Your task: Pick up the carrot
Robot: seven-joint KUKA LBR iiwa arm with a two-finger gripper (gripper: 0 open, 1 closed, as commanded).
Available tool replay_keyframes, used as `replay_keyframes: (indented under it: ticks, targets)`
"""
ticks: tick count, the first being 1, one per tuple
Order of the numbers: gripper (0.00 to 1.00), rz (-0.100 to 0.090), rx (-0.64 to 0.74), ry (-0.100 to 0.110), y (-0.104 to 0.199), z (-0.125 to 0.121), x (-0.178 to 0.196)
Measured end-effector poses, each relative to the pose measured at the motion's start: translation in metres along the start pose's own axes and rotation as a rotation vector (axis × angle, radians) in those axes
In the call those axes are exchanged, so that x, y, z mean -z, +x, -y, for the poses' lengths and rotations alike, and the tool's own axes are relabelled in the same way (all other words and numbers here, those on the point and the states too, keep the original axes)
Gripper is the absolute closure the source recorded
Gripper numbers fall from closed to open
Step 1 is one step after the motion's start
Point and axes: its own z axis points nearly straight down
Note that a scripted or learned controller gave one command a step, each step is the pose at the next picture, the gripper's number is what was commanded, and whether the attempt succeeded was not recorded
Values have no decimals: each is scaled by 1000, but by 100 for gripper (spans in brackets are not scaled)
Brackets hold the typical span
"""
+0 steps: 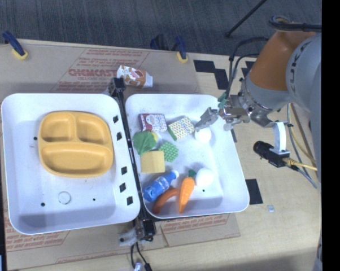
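The orange carrot (185,192) with a green top lies in the right bin (231,168), near its front edge. It rests between a red sausage-shaped piece (165,200) and a white egg (205,178). My gripper (207,119) hangs over the bin's far right corner, well behind the carrot and apart from it. A second white egg (203,134) sits just below the gripper. Nothing shows in the gripper's grasp.
The right bin also holds a small carton (152,121), a checkered packet (181,128), green leafy pieces (144,141), a yellow block (152,162) and a blue bottle (158,186). A yellow divided plate (75,143) fills the left bin (17,208). A packet (134,76) lies behind the bins.
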Motion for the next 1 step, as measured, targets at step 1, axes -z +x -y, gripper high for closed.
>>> replay_keyframes:
  ticks: [1]
  targets:
    - [0, -1, -107, 2, -5, 70, -100]
